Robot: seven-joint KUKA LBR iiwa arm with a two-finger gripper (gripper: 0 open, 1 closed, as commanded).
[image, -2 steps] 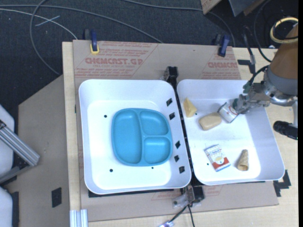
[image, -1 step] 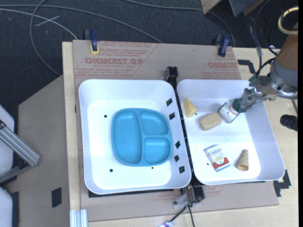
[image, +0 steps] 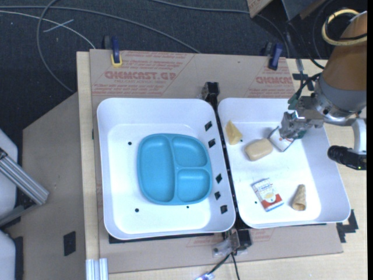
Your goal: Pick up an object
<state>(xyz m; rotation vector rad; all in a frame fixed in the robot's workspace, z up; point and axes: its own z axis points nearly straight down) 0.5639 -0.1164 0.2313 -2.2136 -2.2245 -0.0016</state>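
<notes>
Several small objects lie in the right bin (image: 326, 174). A yellow wedge (image: 233, 132) sits at its left, and a beige oval roll (image: 259, 150) lies beside it. A small white and red carton (image: 267, 194) and a tan cone (image: 299, 197) rest near the front. My gripper (image: 285, 134) hangs low over the upper middle of this bin, just right of the roll and close to its end. I see nothing clearly held.
The left bin (image: 116, 156) holds a blue divided plate (image: 174, 168). A black divider with clips (image: 218, 156) runs between the bins. Blue clamps (image: 116, 54) hold the cardboard base at the back. A black part (image: 347, 155) sticks in at the right.
</notes>
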